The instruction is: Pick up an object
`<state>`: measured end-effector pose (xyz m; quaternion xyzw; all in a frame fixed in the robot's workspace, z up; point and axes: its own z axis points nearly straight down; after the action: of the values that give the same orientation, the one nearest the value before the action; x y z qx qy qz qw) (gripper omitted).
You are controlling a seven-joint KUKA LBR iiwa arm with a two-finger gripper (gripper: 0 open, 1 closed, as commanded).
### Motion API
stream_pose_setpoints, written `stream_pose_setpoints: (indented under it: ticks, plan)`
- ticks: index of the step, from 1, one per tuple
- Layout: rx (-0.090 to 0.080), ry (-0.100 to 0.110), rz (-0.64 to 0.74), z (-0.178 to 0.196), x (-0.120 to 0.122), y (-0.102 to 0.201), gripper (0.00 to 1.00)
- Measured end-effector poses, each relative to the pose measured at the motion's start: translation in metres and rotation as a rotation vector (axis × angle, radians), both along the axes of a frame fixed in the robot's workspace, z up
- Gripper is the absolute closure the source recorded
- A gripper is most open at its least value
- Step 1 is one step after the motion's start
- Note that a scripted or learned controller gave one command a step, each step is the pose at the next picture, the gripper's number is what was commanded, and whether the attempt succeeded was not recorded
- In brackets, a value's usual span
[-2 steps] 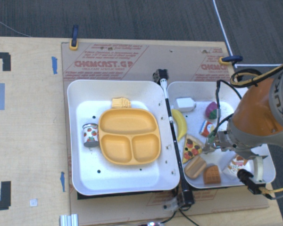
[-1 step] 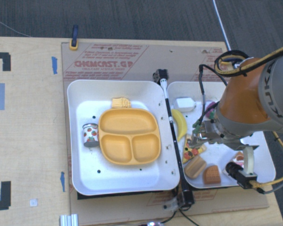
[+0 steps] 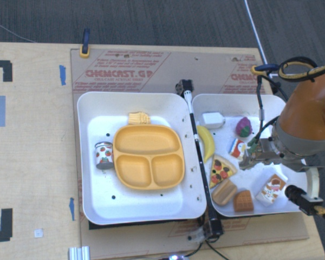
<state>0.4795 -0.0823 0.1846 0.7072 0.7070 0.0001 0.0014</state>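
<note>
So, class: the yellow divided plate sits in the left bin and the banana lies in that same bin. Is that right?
Not quite. The camera view shows the plate in the left bin, but the banana lies in the right bin, by its left wall.

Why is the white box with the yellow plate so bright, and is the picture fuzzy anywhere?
In the camera view, strong overhead light washes out the left bin around the yellow plate, which casts only a soft, faint shadow; the toys stay fairly sharp, while the arm at the right looks slightly soft.
</note>
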Motion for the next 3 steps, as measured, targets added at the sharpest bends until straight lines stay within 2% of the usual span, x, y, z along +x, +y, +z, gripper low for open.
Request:
stream_pose_setpoints:
  ticks: [1, 2, 3]
  plan:
    - [0.001, 0.000, 0.000, 0.000, 0.000, 0.000, 0.00]
    - [0.002, -0.004, -0.001, -0.088, 0.032, -0.025, 0.00]
    - [-0.006, -0.020, -0.002, -0.094, 0.006, -0.012, 0.00]
